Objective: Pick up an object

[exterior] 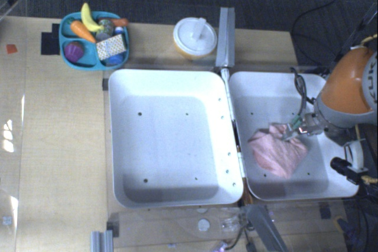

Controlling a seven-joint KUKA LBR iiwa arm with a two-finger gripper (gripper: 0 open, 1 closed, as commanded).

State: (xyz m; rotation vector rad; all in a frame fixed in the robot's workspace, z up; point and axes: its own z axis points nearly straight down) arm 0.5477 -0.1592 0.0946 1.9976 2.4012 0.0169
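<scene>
Pink cloth (276, 152) lies crumpled in the right bin (260, 97), nr its middle. Gripper (293, 131) sits low at the cloth's upper-right edge, touching it; can't tell how the jaws stand. Left bin (165, 91) sits just beside. Behind the bins: a blue tray (88, 63) w/ toy food, incl. a banana (88, 18), and a lidded cup (195, 36).

Even overhead light, soft shadows inside the white bins (118, 127), pale glare at left, slightly soft focus.
</scene>
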